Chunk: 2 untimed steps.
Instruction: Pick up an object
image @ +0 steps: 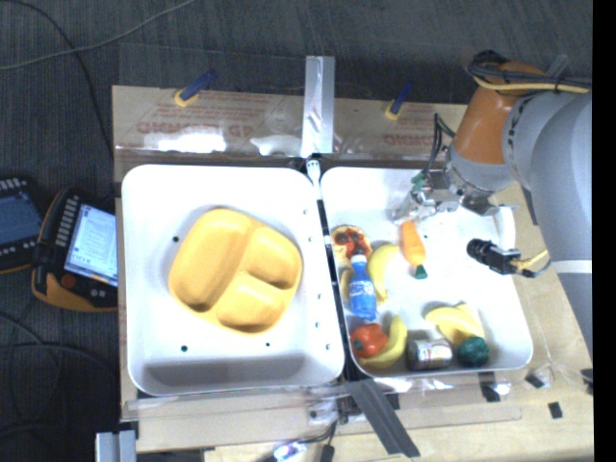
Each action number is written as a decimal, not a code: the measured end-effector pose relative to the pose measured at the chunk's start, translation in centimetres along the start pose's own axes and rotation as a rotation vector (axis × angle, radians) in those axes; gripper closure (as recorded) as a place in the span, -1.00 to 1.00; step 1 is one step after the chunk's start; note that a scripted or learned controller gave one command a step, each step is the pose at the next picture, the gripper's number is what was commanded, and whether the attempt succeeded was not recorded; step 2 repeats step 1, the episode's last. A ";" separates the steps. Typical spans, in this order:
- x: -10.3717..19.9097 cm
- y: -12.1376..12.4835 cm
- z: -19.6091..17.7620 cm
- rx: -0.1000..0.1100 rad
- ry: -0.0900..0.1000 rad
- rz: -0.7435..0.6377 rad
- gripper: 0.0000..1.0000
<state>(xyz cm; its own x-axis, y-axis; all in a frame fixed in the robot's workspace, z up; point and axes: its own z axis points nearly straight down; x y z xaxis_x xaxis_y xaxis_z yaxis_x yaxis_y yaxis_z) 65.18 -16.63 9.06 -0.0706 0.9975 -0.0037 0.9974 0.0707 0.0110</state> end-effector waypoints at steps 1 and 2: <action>5.5 2.2 -10.5 0.013 0.000 0.167 1.00; 5.5 2.2 -10.5 0.013 0.000 0.167 1.00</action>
